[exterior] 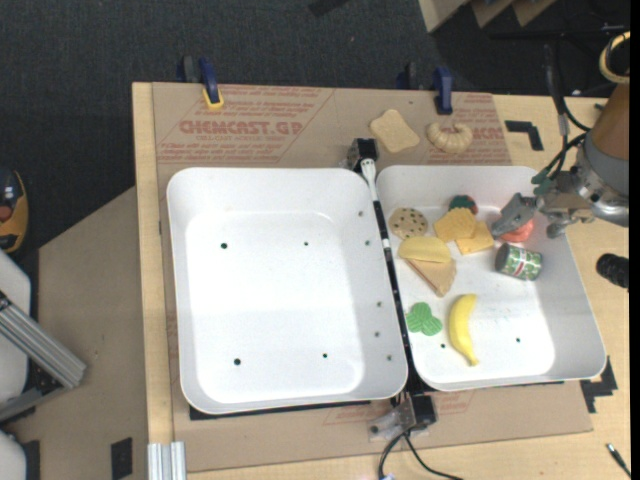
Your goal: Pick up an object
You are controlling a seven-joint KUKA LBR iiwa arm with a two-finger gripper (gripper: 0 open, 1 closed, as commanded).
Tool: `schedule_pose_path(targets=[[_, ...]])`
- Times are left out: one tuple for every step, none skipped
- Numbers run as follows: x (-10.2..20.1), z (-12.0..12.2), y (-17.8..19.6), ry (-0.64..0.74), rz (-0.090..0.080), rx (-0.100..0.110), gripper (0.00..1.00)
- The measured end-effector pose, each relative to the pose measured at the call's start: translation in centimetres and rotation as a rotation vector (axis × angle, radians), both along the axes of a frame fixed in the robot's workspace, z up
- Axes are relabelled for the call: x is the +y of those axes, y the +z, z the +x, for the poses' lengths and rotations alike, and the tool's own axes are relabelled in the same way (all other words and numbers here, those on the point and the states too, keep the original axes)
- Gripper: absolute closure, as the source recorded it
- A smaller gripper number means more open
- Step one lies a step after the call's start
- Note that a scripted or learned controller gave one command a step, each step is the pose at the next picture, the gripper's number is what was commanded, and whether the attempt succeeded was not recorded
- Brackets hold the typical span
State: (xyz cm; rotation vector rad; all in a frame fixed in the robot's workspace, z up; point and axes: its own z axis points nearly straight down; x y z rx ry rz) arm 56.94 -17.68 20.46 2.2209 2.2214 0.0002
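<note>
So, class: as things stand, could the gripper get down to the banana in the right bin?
Probably yes. The banana lies apart from the other items, with bare bin floor on its right, and the gripper hangs over the same bin with nothing between them.

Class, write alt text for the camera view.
The claw hovers over the right bin, beside a green can. A banana, cookie and cheese wedges lie in this bin too.

Robotics lab test bench.
Two white bins (270,388) sit on a clamped cardboard sheet (290,118), with cables and aluminium framing (40,343) alongside.
</note>
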Motion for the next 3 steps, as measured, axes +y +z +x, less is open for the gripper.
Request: schedule_pose_path(targets=[[3.7, 1.6, -10.5, -0.002, -0.006, -0.016, 0.0], [6.9, 8.6, -11.6, 0.004, -0.008, -0.011, 0.0], [6.8, 8.2, -10.5, 0.0, -0.004, 0.001, 1.0]])
